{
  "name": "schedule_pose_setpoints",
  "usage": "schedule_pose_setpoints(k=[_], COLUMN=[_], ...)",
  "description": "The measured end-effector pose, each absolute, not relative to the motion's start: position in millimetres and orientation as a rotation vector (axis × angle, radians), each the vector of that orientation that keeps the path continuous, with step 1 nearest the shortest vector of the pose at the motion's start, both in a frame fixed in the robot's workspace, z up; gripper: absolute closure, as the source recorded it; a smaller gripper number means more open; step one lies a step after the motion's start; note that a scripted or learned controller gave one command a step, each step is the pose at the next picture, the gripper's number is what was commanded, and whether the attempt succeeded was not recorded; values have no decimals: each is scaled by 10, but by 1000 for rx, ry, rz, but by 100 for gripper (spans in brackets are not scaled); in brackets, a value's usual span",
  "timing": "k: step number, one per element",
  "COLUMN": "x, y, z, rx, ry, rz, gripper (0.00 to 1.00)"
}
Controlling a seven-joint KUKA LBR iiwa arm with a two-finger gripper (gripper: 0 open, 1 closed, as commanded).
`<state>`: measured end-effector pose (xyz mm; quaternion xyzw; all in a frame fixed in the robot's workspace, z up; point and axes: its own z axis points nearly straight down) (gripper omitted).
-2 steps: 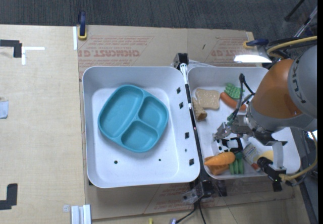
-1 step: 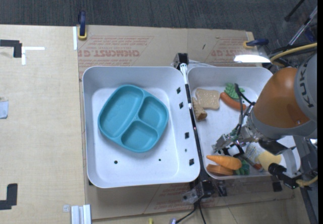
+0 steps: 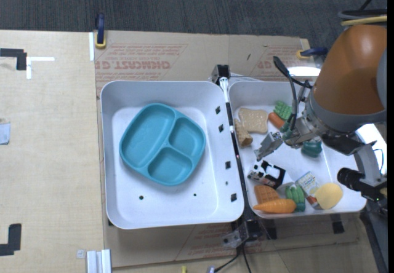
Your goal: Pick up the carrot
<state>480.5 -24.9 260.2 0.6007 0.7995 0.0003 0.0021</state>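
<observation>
Camera view: the gripper (image 3: pixel 266 150) hangs over the middle of the right bin (image 3: pixel 345 209), fingers spread, holding nothing. The carrot (image 3: pixel 275 206) lies by the bin's near wall, below the gripper and apart from it, beside a lemon (image 3: pixel 329 195). A blue plate (image 3: pixel 162 144) sits in the left bin (image 3: pixel 111 192)

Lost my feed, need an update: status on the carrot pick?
Gripper jaws open, over right bin, holding nothing. Carrot at near wall, untouched. Green toy touching its end.
</observation>
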Motion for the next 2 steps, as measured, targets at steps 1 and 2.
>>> schedule_pose_setpoints(k=[1, 2], x=[4974, 4781], y=[144, 267], z=[2701, 1904], rx=[2328, 2248], ry=[2105, 2196], rz=[-3, -6], gripper=[0, 0])
